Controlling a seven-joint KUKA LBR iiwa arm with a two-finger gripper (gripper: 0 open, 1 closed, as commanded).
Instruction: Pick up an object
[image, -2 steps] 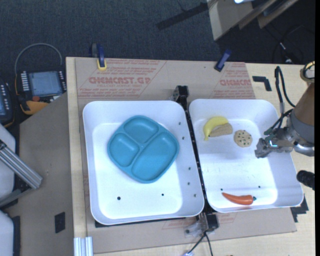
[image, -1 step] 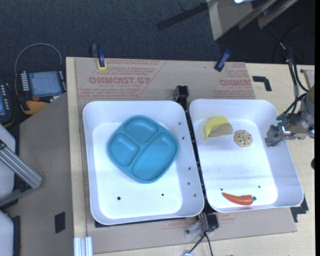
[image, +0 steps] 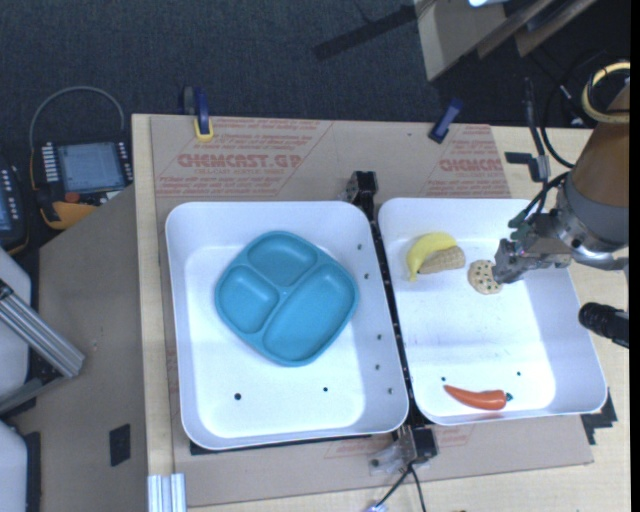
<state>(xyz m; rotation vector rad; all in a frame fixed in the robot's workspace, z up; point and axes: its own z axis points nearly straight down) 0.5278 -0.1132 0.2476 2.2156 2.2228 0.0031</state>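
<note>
Over the right bin (image: 560, 395), the tool (image: 505, 268) sits low beside a round speckled cookie (image: 484, 277), touching its right edge or very nearly. I cannot tell whether it is open or gripping. A banana (image: 432, 252) lies just left of the cookie; a red pepper (image: 475, 397) rests well apart.

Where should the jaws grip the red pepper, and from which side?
Grip the pepper across its middle, coming straight down from above. It lies flat and lengthwise near the right bin's front wall, apart from other items, so close across its narrow width.
</note>
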